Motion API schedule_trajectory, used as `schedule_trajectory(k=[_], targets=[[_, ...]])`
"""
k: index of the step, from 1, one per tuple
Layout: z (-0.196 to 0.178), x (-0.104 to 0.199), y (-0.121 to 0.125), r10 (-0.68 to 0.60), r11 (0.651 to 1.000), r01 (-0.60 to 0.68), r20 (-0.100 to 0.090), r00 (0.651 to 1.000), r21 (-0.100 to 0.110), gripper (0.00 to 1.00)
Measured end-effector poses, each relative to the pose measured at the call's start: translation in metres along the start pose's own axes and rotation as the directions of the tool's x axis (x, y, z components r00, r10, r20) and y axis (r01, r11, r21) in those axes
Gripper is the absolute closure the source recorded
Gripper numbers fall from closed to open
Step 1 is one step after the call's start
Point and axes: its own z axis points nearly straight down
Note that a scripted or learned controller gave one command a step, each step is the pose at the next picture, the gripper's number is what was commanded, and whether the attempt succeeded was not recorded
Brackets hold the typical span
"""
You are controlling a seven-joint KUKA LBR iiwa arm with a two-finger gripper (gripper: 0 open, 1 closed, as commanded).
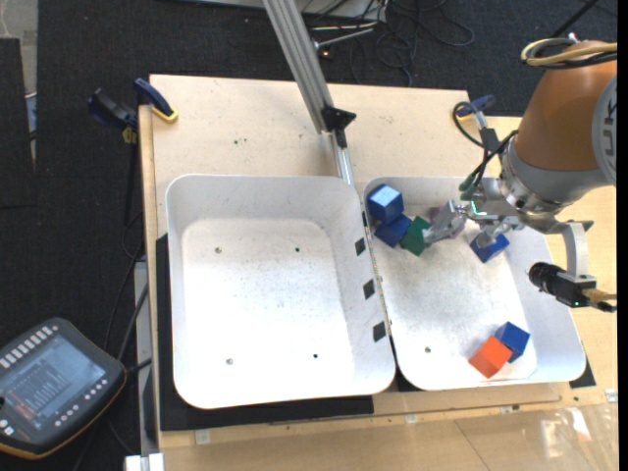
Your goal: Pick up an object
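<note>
The right bin [442,302] holds several small blocks. A light blue cube [385,202] sits at its far left corner, with a dark blue block [392,230] and a green block [416,235] just in front of it. My gripper [469,226] hangs low over the bin's far side, right of the green block. Directly below and to its right lies another blue block [489,247], partly covered by the wrist. An orange block [490,357] and a blue block [512,340] touch each other near the bin's front right corner.
The left bin [177,263] stands beside the right one. A slanted metal pole [299,52] meets the bench where the bins join. Clamps [152,98] sit at the bench's far corners. A teach pendant [49,386] lies at the lower left.
</note>
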Motion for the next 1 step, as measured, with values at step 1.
schedule_trajectory(k=[1], targets=[[-0.0018,-0.0003,0.0004,0.002,1.0,-0.002,0.001,1.0,-0.003,0.0]])
